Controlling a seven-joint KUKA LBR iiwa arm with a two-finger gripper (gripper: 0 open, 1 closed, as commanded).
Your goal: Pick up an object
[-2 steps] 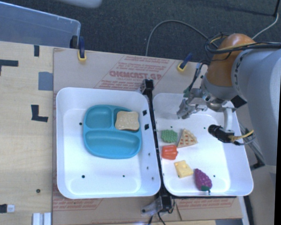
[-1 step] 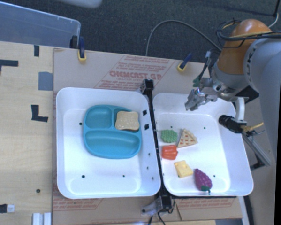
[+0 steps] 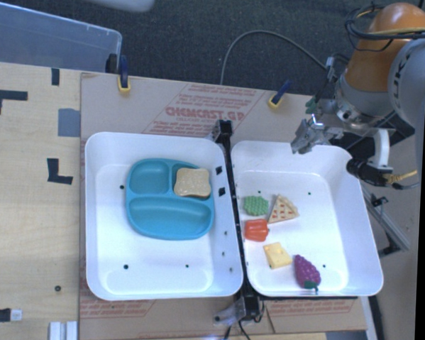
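Note:
In the right bin [image 3: 352, 208] lie a green leafy piece [image 3: 255, 205], a pizza slice [image 3: 283, 209], a red-orange pepper [image 3: 256, 230], a yellow cheese block [image 3: 277, 255] and a purple grape bunch [image 3: 307, 271]. A slice of toast [image 3: 192, 182] rests in the upper right compartment of the blue divided plate [image 3: 168, 220] in the left bin [image 3: 103, 217]. My gripper [image 3: 303, 143] hovers over the right bin's far edge, well above and behind the food pieces, with nothing visible between its fingers.
The arm's orange band and grey wrist fill the upper right. Two clamps, one yellow [image 3: 123, 82] and one blue-yellow [image 3: 277, 98], hold the cardboard sheet at the back. A black cable arcs behind the bins. A divider ridge separates the two bins.

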